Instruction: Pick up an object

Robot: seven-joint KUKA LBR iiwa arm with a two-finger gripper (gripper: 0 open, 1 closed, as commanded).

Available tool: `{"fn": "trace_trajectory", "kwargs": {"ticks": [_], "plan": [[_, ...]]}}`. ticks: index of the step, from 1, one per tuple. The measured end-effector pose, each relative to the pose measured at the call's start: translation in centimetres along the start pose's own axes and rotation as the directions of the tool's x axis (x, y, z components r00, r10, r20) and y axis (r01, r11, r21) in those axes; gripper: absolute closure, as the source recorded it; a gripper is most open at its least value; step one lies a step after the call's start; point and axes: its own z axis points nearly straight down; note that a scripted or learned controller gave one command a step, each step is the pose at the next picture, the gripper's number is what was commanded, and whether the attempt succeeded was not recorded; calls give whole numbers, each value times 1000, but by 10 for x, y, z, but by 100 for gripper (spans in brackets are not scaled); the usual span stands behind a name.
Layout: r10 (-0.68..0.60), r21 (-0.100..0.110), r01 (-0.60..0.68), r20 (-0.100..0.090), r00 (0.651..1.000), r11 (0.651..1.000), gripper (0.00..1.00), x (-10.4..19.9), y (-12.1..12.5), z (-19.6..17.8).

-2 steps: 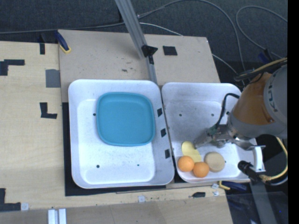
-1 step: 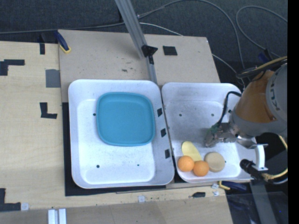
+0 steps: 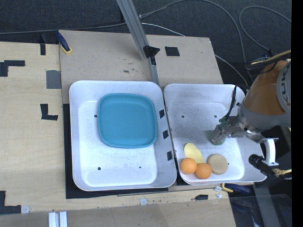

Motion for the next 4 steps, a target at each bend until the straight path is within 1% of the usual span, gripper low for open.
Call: {"fn": "trace_trajectory", "kwargs": {"ticks": [1,2,3,4], "plan": [[1,0,-1,0,1000,1000,100,-6,-6,-47],[1,-1,-1,0,1000,1000,100,-12,-4,-107],[-4,3,4,-2,1000,1000,100,46,11,-109],[0,4,0,-1,1000,1000,100,94,26,-111]]}}
